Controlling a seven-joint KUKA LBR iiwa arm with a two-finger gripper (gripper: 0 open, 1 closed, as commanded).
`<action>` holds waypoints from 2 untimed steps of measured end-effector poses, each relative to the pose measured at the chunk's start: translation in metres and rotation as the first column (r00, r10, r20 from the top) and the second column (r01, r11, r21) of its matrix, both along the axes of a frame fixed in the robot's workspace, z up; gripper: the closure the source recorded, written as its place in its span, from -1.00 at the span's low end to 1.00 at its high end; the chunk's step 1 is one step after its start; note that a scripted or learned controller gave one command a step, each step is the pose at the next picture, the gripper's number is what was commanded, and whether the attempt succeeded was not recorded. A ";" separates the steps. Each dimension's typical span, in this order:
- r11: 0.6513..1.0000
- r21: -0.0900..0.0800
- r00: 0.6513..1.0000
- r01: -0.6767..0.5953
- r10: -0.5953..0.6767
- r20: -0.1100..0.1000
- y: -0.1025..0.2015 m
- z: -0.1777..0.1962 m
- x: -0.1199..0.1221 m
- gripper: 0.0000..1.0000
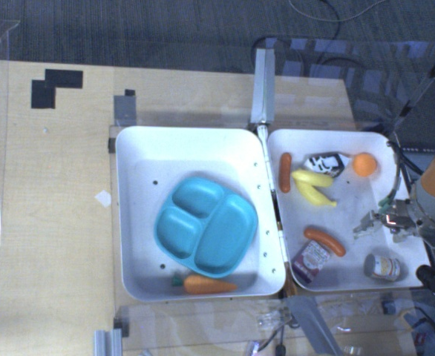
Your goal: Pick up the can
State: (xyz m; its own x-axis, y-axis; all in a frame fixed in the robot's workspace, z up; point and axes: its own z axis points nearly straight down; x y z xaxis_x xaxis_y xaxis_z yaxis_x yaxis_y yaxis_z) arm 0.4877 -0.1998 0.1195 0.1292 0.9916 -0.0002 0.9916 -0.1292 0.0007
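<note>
One can (384, 267), two sausages (325, 242), one banana (313, 186), one orange (364, 165).

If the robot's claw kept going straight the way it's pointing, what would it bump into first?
The gripper points left across the right white bin. Going straight on, it would probably meet the red-orange sausage first, or slip just above it toward the yellow banana; height is hard to judge. The grey can lies off that line.
</note>
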 end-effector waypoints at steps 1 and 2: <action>1.000 0.003 1.000 -0.001 0.001 0.007 0.000 -0.031 0.003 -1.00; 0.999 0.000 0.999 -0.032 0.032 0.001 -0.001 -0.013 0.069 -1.00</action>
